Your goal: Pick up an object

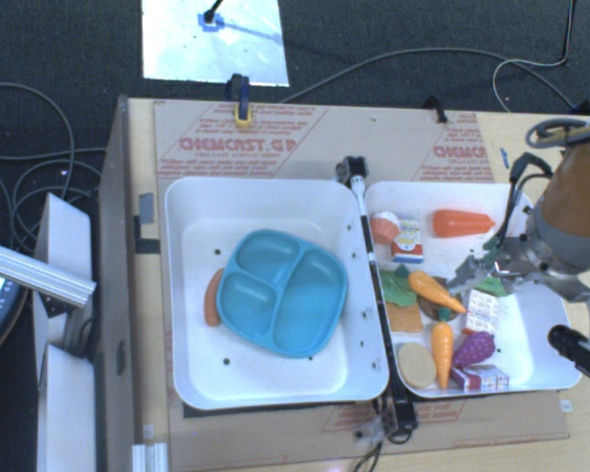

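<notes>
The right bin (pixel 546 347) holds several toy foods. Among them are an orange pepper-like piece (pixel 462 222), a small milk carton (pixel 407 241), two carrots (pixel 435 289) (pixel 441 343), purple grapes (pixel 474 347), a round biscuit (pixel 416 364) and a white and red carton (pixel 482 311). My gripper (pixel 484 267) hangs low over the middle of this bin. It is just right of the upper carrot and just above the white and red carton. Nothing is visibly held by it.
The left bin (pixel 192 264) holds a blue divided plate (pixel 280 291) with a brown sausage (pixel 212 296) at its left edge. A red and white box (pixel 482 378) lies at the right bin's front. The grey and orange arm (pixel 575 209) covers the bin's right side.
</notes>
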You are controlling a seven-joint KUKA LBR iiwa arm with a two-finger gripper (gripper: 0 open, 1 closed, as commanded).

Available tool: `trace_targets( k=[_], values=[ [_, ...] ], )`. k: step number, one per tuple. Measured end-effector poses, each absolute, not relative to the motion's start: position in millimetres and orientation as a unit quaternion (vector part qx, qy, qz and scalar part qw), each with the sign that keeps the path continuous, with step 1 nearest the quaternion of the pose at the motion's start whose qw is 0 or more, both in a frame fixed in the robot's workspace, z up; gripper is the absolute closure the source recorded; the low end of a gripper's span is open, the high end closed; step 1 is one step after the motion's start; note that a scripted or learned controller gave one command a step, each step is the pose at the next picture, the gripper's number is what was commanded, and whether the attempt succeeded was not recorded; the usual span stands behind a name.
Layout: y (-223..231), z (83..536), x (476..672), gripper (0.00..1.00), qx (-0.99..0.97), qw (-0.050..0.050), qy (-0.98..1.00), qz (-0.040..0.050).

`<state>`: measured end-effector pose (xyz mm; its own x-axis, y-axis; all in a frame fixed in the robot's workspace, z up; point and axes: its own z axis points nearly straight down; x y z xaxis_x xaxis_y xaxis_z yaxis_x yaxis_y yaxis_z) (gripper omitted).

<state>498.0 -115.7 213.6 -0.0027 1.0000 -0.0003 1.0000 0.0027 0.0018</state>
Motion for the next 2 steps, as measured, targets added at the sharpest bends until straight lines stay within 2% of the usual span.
trace_targets(
  k=[1, 2],
  values=[
    [-100, 90, 534.5, 0.00, 0.706, 0.005, 0.708, 0.0046],
    [-99, 101, 536.4, 1.00, 0.706, 0.006, 0.708, 0.0067]
  ],
)
